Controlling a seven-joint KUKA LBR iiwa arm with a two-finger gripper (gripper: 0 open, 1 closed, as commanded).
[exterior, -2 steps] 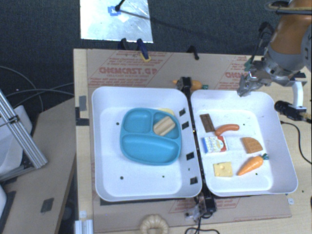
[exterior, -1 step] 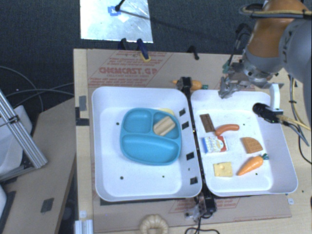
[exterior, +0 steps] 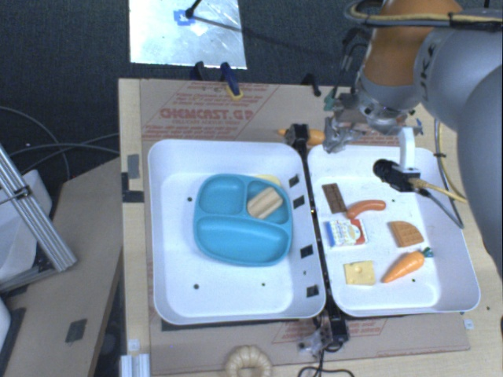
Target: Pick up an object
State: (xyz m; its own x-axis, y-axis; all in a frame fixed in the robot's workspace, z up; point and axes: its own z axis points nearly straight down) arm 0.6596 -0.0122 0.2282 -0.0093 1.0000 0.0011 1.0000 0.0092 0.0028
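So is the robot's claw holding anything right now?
Gripper: nothing visibly held; open or closed cannot be told. It sits above the right bin's far edge.

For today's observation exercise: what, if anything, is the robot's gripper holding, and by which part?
Nothing is visibly held. The grey two-finger gripper hangs over the back edge of the shallow white right-hand bin, apart from the food items lying in it.
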